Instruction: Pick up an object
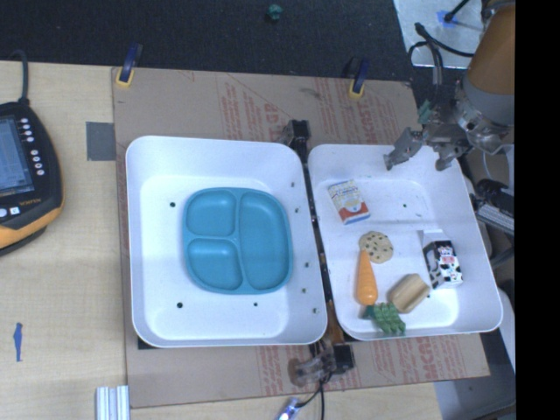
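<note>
One fixed cam above bench, slanting down on both bins (140,234).

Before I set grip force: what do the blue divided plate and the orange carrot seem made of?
The blue three-compartment plate looks like moulded plastic: even colour, rounded ridges, soft sheen. The orange carrot with green top seems a plastic toy, judging by its smooth, uniform surface, though rubber or foam is possible.

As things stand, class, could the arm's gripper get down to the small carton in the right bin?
Probably yes: the gripper hangs over the right bin's far edge, and the carton lies alone with nothing covering it.
</note>
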Robot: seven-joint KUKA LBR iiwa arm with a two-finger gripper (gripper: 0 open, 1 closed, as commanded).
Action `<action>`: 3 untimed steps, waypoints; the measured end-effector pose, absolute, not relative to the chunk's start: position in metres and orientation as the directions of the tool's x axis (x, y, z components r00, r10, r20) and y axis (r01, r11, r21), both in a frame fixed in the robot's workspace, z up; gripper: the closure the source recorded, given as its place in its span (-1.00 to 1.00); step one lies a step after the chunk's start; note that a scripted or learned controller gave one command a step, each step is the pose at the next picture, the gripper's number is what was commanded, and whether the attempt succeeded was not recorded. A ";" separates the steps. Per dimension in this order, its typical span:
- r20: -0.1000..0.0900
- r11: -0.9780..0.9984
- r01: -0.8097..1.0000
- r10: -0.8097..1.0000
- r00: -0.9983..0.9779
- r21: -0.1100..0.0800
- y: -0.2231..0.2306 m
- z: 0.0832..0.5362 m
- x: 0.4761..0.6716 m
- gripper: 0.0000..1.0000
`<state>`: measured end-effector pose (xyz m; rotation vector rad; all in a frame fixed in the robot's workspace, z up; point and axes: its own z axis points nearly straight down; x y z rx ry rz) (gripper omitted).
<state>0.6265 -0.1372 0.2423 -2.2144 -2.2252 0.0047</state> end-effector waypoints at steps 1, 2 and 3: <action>-0.001 0.005 1.000 1.000 -0.005 -0.005 -0.102 0.157 0.559 -1.00; 0.000 0.006 1.000 1.000 -0.006 -0.006 -0.095 0.091 0.522 -1.00; 0.000 0.006 1.000 1.000 -0.006 -0.004 -0.096 0.091 0.490 -1.00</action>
